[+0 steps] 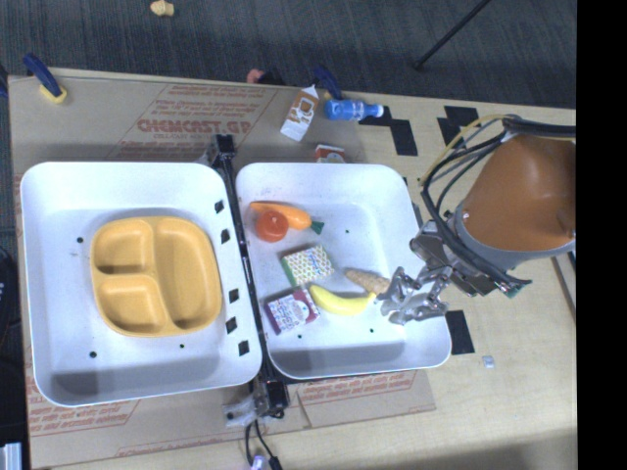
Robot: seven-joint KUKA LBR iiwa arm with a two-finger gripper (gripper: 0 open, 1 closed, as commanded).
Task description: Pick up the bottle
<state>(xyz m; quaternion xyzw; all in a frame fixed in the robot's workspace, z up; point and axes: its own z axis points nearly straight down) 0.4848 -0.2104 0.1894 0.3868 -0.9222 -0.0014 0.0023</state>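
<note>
I cannot tell the gripper's (409,300) opening at the right bin's (392,179) right rim; the bottle (351,111) lies outside, beyond the far rim, so I retarget there first.

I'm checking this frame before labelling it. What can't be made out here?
- Gripper: too small and blurred in the camera view to tell open from shut.
- Bottle outside the bins: too small to read its label.
- Two packets in the right bin: print too blurred to read.
- Arm's upper part: cut off by the right edge.
</note>
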